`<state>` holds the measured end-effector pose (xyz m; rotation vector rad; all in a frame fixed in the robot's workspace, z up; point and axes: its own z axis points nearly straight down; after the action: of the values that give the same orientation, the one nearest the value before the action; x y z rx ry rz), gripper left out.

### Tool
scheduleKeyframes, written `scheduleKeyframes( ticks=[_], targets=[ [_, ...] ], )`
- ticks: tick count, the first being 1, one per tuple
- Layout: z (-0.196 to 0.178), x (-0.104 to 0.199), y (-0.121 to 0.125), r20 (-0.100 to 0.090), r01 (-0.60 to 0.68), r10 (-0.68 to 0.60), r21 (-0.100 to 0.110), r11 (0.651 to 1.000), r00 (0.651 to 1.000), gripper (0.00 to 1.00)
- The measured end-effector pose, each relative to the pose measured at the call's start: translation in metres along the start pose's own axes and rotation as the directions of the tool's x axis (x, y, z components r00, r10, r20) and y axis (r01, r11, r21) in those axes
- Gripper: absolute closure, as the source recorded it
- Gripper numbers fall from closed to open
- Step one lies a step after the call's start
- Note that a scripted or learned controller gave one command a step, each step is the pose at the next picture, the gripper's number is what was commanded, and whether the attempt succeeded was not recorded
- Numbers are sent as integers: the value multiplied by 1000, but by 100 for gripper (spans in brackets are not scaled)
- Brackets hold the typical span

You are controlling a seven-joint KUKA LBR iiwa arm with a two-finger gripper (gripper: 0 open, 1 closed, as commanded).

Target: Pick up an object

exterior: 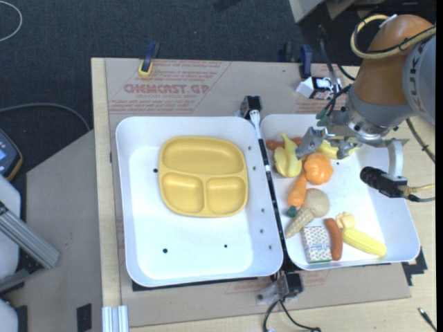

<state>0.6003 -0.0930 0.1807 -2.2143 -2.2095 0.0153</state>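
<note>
My gripper (331, 142) hangs low over the back of the right bin (394, 216), just above the toy food. A small yellow piece (338, 151) shows right beneath it, partly hidden by the wrist. Close to its left lies a yellow pepper-like toy (286, 160), and an orange round fruit (318, 169) sits just in front of it. Further forward are a carrot (297, 191), an ice-cream cone (304, 214), a small printed box (316, 243), a red sausage (333, 238) and a corn cob (360, 239).
The left bin (138, 220) holds a yellow divided plate (204, 175). A black divider rail (266, 178) runs between the bins. A black cable plug (377, 180) hangs over the right bin's right side. A red toy (275, 144) lies at the right bin's back left corner.
</note>
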Motion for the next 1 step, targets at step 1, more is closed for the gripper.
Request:
scheduleKeyframes(
  ticks=[1],
  targets=[
    [-8, 0, 3, 2, 2, -2, -15, 1000, 1000, 0]
  ],
)
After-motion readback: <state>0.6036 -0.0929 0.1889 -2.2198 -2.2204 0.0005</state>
